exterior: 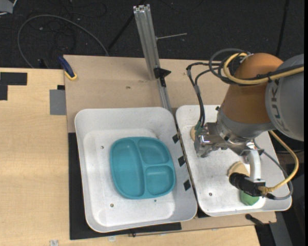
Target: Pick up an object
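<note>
Where bins adjoin, teal tray (142,167) leftward

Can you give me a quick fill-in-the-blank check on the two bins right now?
1. The teal divided plate lies in the ____ bin of the view.
2. That plate has ____ compartments.
3. The arm's end effector is over the ____ bin of the view.
4. The small object at that bin's near right corner is ____ in colour.

Missing words: left; three; right; green
</note>
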### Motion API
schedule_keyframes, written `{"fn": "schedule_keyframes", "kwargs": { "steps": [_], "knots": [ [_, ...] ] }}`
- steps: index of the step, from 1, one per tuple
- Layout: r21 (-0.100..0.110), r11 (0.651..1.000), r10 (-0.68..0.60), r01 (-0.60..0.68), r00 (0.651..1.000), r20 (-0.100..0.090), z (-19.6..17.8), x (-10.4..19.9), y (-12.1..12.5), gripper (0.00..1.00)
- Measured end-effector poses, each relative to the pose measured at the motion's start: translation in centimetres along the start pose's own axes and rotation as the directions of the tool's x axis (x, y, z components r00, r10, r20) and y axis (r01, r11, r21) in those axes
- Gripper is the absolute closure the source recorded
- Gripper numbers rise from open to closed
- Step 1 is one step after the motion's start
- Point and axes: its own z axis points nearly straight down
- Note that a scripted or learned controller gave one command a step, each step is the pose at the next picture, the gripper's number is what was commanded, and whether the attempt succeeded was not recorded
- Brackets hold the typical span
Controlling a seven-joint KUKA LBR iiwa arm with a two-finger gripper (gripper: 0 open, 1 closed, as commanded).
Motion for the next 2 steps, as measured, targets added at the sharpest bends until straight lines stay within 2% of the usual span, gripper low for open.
{"fn": "schedule_keyframes", "kwargs": {
  "steps": [1, 2],
  "knots": [
    [0.001, 1.000, 0.000, 0.000, 1.000, 0.000, 1.3, 5.4, 0.7, 1.00],
    [0.000, 1.000, 0.000, 0.000, 1.000, 0.002, 0.7, 9.6, 0.8, 1.00]
  ]
}}
